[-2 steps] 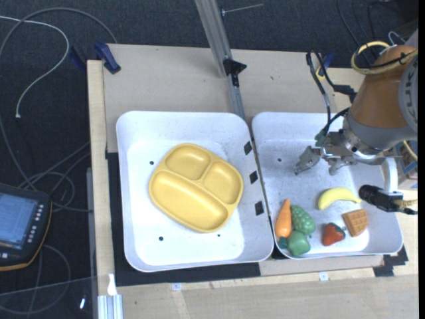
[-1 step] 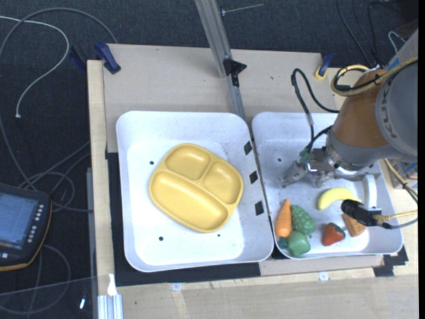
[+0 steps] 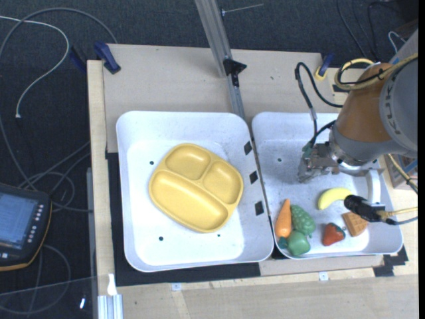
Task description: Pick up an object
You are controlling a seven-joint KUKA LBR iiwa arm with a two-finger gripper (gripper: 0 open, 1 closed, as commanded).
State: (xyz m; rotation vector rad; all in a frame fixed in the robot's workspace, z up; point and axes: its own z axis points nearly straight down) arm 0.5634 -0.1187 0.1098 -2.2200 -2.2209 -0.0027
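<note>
My gripper (image 3: 307, 172) hangs low over the bare floor of the right bin (image 3: 282, 145), near its middle, and nothing shows in it. To its right and nearer the front lies a yellow banana (image 3: 333, 197). An orange carrot (image 3: 284, 218), a green bunch of grapes (image 3: 303, 218) and a green pepper (image 3: 299, 244) crowd the bin's front left corner. A red strawberry (image 3: 333, 233) and a brown waffle piece (image 3: 355, 224) rest at the front right. The gripper touches none of them.
The left bin (image 3: 133, 138) holds a yellow divided plate (image 3: 196, 187). A metal pole (image 3: 222, 45) slants down to the gap between the bins. Cables (image 3: 312, 92) loop around the arm's wrist. A black part (image 3: 365, 208) juts out beside the banana.
</note>
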